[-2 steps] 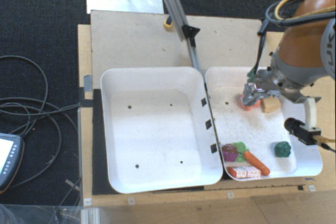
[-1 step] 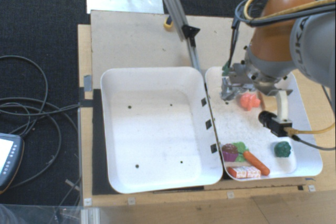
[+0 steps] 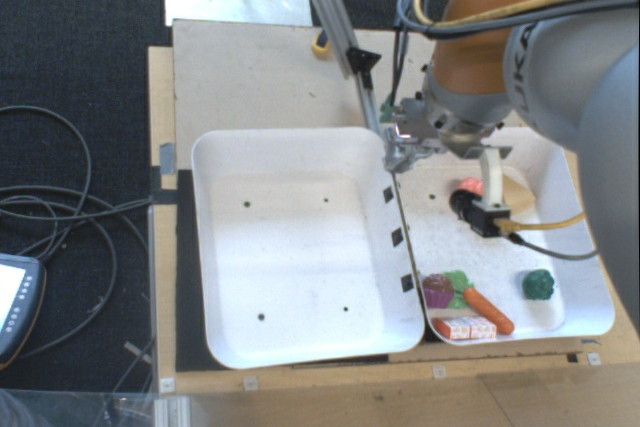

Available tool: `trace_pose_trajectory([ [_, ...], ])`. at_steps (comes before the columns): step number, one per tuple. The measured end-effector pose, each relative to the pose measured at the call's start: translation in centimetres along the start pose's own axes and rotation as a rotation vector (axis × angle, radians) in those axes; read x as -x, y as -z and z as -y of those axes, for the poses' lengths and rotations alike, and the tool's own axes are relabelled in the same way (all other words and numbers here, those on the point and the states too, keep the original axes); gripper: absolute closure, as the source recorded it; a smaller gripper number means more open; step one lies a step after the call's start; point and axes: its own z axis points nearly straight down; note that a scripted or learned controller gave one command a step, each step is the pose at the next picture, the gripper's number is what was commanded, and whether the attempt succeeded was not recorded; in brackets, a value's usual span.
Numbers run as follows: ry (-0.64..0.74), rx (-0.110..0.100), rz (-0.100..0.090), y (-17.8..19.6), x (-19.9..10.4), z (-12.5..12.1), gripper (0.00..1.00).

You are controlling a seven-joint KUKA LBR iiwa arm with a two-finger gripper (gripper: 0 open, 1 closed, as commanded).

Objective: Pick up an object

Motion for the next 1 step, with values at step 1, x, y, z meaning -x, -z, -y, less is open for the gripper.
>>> trace_pose_trajectory([
  [1, -0.001, 0.000, 0.001, 0.14, -4.89, -1.62, 1.00],
])
